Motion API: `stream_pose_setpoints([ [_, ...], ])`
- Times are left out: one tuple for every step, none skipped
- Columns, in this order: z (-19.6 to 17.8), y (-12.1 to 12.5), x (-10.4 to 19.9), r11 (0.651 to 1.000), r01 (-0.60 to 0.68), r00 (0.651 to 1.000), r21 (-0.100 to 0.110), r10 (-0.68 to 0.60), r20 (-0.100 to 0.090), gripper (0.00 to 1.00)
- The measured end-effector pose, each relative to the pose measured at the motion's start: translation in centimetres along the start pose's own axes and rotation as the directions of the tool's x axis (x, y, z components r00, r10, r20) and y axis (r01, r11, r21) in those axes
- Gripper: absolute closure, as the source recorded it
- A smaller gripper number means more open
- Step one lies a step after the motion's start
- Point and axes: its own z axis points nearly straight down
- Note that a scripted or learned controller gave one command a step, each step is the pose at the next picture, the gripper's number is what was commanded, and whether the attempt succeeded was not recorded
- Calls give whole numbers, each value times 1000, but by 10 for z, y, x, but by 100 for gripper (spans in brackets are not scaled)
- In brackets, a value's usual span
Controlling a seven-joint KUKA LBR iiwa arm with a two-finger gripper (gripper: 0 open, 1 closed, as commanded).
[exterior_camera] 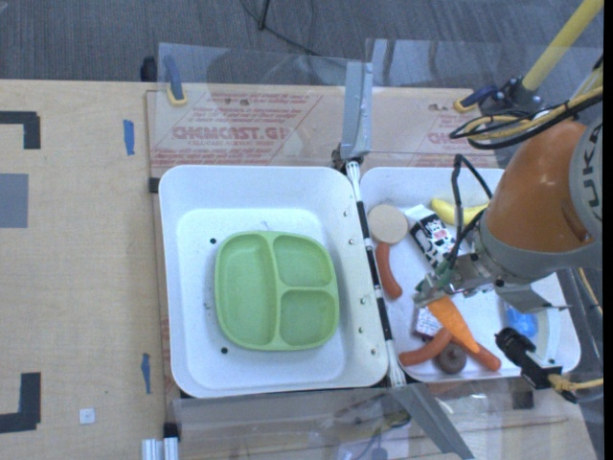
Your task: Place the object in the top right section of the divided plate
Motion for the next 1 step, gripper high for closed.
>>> stream_pose_setpoints([
  [-33, 2, 10, 984, -179, 984, 0, 179, 1, 100],
])
